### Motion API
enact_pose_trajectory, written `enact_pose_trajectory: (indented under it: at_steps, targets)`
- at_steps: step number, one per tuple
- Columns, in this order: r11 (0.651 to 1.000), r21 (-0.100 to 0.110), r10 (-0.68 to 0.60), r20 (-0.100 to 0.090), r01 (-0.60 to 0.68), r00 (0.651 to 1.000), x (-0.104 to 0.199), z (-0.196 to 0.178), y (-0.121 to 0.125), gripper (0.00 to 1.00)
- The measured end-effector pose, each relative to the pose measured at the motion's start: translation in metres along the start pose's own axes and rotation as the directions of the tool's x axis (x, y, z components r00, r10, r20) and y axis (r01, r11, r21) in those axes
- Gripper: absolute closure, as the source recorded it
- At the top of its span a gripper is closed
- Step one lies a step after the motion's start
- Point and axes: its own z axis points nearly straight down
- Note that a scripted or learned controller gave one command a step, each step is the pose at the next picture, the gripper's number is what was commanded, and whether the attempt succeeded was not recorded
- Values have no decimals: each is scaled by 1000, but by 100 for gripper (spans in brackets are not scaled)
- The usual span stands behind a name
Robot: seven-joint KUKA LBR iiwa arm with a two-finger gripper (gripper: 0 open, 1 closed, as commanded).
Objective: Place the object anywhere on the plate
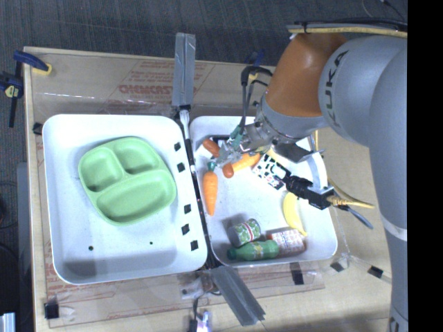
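open: plate (127, 176), left bin (62, 254) | blocked: carrots (210, 191), can (243, 231), bottle (256, 251), banana (293, 213)

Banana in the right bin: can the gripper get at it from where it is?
Probably yes. The banana lies bare near the right wall, nothing on top; the gripper hangs over the carrots across the same bin. The bracket beside it may crowd the approach.

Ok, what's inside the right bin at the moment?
In the right bin: carrots, a banana, a can, a green bottle and another bottle. The arm covers the bin's far corner, so what's there can't be seen.
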Motion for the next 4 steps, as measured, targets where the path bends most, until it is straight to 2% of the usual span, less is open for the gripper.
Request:
enact_pose_trajectory:
  at_steps: [1, 2, 3, 4]
  targets:
    - [999, 4, 53, -1, -53, 999, 44, 23, -22, 100]
    - [981, 1, -193, 0, 193, 981, 66, 18, 34, 100]
    - [969, 3, -245, -2, 245, 969, 108, 41, 28, 100]
    - [970, 3, -244, -1, 244, 970, 107, 41, 28, 0]
